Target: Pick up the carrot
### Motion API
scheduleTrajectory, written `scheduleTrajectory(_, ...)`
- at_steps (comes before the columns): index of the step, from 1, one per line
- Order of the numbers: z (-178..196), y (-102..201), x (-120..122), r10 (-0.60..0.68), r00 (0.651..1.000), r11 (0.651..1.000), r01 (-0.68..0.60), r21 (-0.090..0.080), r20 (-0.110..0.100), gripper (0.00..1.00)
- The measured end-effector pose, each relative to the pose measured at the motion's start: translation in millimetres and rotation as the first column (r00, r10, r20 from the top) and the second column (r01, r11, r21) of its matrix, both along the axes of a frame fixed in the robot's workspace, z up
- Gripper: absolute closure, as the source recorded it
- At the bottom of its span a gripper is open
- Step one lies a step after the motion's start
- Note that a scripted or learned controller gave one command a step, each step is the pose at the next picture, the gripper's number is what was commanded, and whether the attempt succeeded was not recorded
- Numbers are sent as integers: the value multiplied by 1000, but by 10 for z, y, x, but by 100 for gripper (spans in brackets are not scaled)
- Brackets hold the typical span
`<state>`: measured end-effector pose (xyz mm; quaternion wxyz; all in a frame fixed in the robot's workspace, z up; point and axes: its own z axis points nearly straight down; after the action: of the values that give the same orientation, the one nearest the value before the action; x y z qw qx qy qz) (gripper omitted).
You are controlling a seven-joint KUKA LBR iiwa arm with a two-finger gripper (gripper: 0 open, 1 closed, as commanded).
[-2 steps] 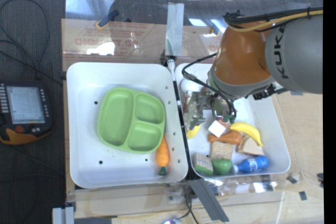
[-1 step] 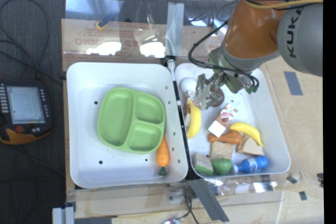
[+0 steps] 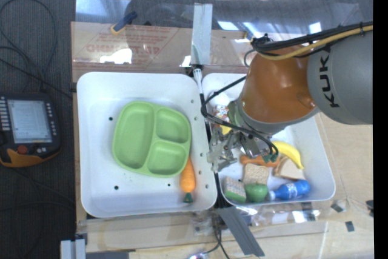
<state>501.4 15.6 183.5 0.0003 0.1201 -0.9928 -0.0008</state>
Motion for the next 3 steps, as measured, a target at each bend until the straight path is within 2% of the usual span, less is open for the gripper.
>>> scheduleTrajectory(1,1384,-429,22,247,969,969,-247,-4,10,100)
scheduleTrajectory(2,924,120,-85,829,559,559,-829,1,4,100)
scheduleTrajectory(3,254,64,-181,920,391,391,-920,4,2,100)
